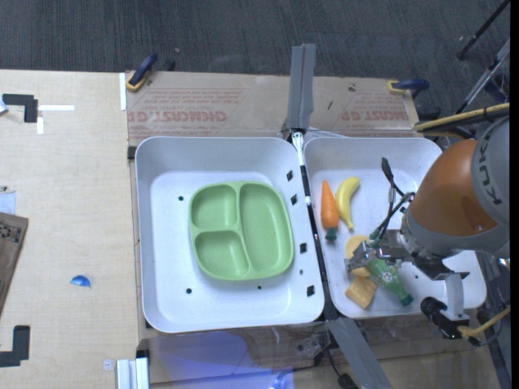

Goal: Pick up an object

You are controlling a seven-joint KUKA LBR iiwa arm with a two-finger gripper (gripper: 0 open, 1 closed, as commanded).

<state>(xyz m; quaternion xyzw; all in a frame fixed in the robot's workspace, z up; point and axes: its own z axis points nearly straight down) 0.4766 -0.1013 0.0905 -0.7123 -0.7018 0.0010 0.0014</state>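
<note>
The right-hand bin (422, 156) holds a cluster of small items. Nearest the bottom edge, at about 6 o'clock in that bin, lies a tan block (362, 292); just beside it at 3 o'clock sits a green bottle (392, 281), its long axis running from 10 to 4 o'clock. The gripper (371, 254) hangs right over this cluster, touching or nearly touching a yellow piece (355, 245); whether its jaws are wide, narrow or gripping anything cannot be told. Further up, toward 12 o'clock, an orange carrot (328, 205) lies with its long axis from 12 to 6 o'clock, green stub at 6. Just beside it at 3 o'clock is a banana (347, 201), curved along the same line.

The left-hand bin (154, 217) holds a green divided plate (242, 231), three compartments, sitting centrally.
</note>
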